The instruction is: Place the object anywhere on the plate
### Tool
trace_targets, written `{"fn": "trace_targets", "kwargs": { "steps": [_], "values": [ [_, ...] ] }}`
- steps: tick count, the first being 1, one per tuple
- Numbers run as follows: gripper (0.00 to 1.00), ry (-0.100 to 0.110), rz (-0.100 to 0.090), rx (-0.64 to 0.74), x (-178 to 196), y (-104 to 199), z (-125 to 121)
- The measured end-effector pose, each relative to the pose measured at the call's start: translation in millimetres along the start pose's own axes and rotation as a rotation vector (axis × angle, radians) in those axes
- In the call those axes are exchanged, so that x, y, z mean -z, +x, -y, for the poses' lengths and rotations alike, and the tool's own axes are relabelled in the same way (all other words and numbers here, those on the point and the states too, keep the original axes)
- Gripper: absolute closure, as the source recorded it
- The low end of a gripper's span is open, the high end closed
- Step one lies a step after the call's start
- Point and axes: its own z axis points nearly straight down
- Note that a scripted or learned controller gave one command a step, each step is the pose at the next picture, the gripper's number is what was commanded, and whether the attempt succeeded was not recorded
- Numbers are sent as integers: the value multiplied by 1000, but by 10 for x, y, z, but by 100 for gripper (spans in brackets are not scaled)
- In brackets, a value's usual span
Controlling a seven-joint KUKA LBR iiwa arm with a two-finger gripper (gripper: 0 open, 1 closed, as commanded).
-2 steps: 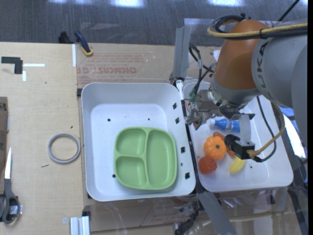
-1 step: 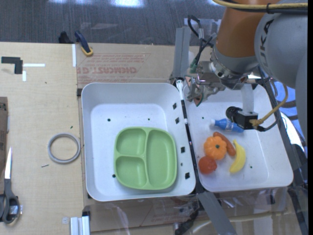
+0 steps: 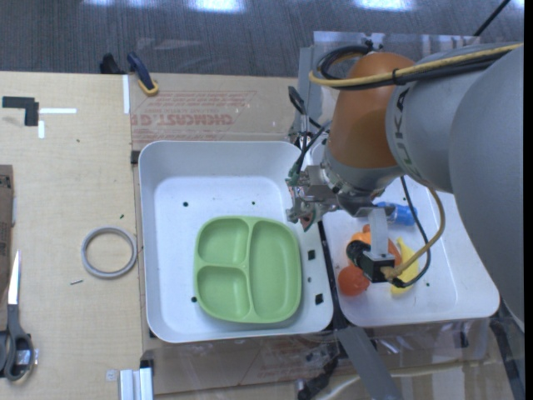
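Observation:
The green divided plate [image 3: 248, 268] lies in the left white bin [image 3: 166, 173], toward its front. My gripper [image 3: 301, 205] hangs over the rim between the two bins, just past the plate's far right corner and above it. The wrist and its cables hide what is under it. In the right bin [image 3: 454, 286] lie an orange-red ball [image 3: 351, 282], an orange piece [image 3: 361, 246], a yellow piece [image 3: 405, 261] and a blue piece [image 3: 401, 215], all partly covered by the arm.
A grey ring [image 3: 108, 252] lies on the wooden bench left of the bins, with scissors [image 3: 15, 340] at the front left. A blue-handled clamp [image 3: 143, 74] sits at the back. The large grey arm covers most of the right bin.

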Motion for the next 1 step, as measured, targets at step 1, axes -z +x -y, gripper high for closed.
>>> {"fn": "trace_targets", "kwargs": {
  "steps": [1],
  "values": [
    [100, -2, 0, -6, -41, -531, -80]
  ]
}}
